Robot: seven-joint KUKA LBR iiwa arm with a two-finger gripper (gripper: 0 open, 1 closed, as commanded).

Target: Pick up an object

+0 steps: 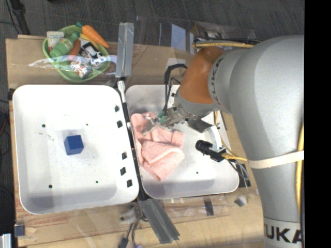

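Pink and soft, the cloth (pixel 159 151) lies crumpled in the right bin (pixel 227 182), near its left wall; the gripper (pixel 158 121) is down at the cloth's top edge, touching it; I cannot tell if its jaws are apart or together; nothing is lifted yet, so the pick is only begun; a blue cube (pixel 74 144) sits alone in the left bin (pixel 31 99).
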